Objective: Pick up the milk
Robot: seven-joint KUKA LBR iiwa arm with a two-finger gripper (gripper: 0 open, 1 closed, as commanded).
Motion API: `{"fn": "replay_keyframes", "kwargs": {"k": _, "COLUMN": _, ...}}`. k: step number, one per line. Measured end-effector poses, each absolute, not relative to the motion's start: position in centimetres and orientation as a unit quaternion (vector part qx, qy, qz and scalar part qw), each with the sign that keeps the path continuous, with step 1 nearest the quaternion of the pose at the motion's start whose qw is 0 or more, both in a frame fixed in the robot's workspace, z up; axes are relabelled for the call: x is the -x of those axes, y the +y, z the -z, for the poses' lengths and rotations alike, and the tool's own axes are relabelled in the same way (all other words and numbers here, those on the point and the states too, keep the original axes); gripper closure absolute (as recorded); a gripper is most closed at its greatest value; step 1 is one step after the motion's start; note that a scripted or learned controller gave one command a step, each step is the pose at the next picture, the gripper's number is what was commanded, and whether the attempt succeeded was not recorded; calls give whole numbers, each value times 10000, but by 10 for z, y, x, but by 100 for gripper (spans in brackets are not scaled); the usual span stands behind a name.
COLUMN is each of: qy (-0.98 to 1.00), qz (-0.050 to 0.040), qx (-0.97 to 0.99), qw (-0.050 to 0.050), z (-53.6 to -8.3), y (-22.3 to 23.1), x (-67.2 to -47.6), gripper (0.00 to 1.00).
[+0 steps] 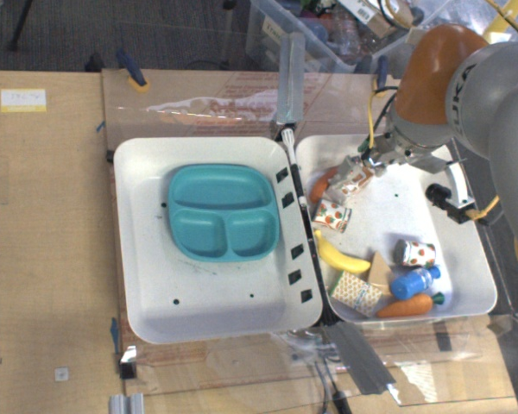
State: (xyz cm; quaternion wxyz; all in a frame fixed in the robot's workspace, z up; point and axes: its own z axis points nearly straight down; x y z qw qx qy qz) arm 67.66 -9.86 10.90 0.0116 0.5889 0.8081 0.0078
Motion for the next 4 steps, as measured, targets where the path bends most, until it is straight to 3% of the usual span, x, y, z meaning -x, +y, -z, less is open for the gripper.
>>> {"fn": "replay_keyframes", "kwargs": {"k": 1, "qy": 8076, "qz": -113, "qx": -5894, "qw": 182, "z": -125, "y": -100, "x": -680, "gripper": 100}}
{"fn": "replay_keyframes", "kwargs": {"k": 2, "qy": 8076, "qz": -109, "qx": -5894, "qw": 175, "z": -125, "y": -100, "x": -680, "gripper": 0}}
{"fn": "replay_keyframes", "kwargs": {"k": 3, "qy": 8069, "qz": -107, "qx": -5903, "qw": 159, "z": -110, "y": -99, "x": -610, "gripper": 0}}
{"fn": "replay_keyframes", "kwargs": {"k": 4, "qy": 8987, "qz": -3, "qx": -4386, "qw": 35, "z": -217, "y": -190, "x": -518, "gripper": 0}}
